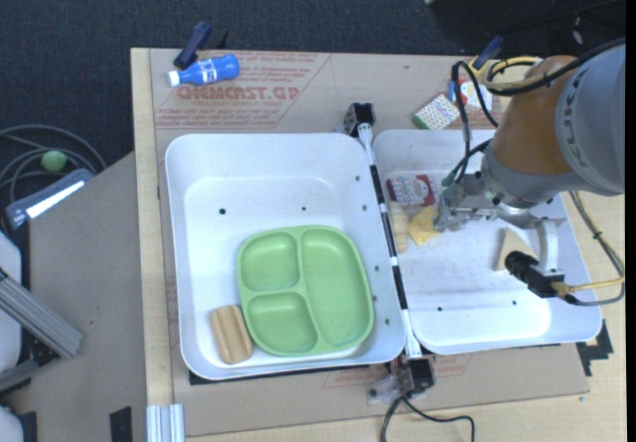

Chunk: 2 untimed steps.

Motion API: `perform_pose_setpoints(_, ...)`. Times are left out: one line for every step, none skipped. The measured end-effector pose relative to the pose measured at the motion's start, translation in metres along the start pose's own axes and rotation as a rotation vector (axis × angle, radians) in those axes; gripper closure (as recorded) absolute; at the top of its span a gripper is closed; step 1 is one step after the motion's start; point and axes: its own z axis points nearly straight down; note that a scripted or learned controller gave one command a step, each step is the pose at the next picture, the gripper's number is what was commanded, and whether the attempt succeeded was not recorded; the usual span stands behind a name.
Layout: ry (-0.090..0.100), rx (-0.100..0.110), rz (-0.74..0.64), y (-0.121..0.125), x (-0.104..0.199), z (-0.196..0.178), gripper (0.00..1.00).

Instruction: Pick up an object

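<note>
At the bottom of the frame, the left bin [189, 231] holds a green divided plate [303, 289] in its lower middle, with a small tan wooden block [231, 334] lying just beside the plate's lower left edge. Neither is close to the arm.

To the right, the right bin [477, 321] has a bare white floor along its lower half. A dark, cable-fed fitting [537, 276] hangs off the arm over the bin's right part.

Higher up, toward the middle right, the gripper [454, 215] is down in the upper left part of the right bin, under the grey and orange arm [542, 137]. Its tip is hidden by the wrist, so I cannot tell how it is set or whether anything is held. Just to its left lies a pale yellow wedge-shaped piece [423, 227], and just above that a small red and white packet [410, 190], both near the bin's left wall.

The yellow piece looks the likelier target. I judge it light and probably stiff, like a toy food item; its sloped faces may slip, so a grip across its thicker end seems safest. The packet looks thin, light and perhaps crinkly, harder to pinch flat.

Beyond the bins, at the upper left on the cardboard, rests a blue and white bottle [204, 71].
</note>
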Motion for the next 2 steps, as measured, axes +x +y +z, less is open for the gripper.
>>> perform_pose_setpoints(0.001,0.003,0.000,-0.0098,-0.0422,-0.0482,1.00)
perform_pose_setpoints(0.001,0.004,0.000,-0.0099,-0.0418,-0.0479,0.00)
